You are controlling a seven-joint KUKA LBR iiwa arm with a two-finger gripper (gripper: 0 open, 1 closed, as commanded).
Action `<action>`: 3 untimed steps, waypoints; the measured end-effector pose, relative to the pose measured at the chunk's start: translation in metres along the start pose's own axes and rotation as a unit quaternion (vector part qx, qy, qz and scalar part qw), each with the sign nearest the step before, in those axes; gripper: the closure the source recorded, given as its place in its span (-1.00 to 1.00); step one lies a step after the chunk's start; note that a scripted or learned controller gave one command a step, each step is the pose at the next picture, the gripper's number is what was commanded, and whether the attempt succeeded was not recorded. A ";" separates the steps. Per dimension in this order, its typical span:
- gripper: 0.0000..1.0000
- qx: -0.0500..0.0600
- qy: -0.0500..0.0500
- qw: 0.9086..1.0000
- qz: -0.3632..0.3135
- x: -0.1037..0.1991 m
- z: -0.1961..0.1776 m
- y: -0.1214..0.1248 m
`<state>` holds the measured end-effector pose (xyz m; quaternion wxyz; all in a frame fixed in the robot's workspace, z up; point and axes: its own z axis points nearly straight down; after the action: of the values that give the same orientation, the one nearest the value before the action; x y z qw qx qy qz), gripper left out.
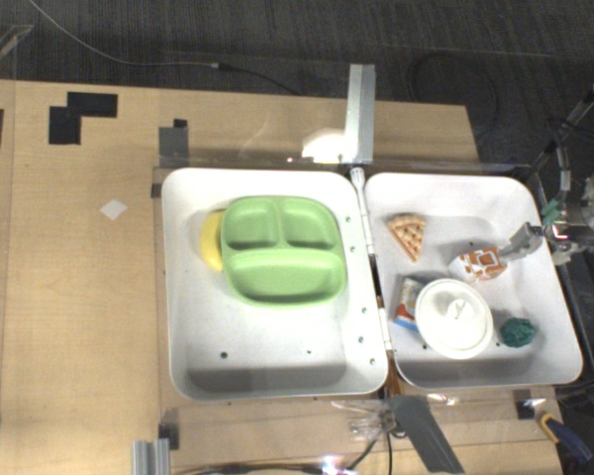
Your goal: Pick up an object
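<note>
We see the tool (528,237) at the right bin's (549,359) right rim, tip just beside the orange-white toy (481,263); can't tell its state. That bin also carries a waffle piece (408,235), white bowl (454,315) and teal ball (518,332). Left bin (193,344): green tray (281,248) over a yellow thing (210,241).

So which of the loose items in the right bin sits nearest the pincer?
The small orange-and-white object, just left of the pincer. The waffle-like wedge, white round lid and dark green ball lie farther off.
</note>
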<state>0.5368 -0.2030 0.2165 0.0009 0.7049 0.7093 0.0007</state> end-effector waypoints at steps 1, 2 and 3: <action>-1.00 -0.008 -0.003 0.995 -0.098 0.018 0.092 0.058; -1.00 -0.001 -0.001 0.997 -0.072 0.006 0.042 0.023; -1.00 -0.001 -0.001 0.999 -0.034 0.003 0.005 -0.003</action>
<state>0.5340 -0.2000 0.2113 0.0022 0.6802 0.7330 0.0011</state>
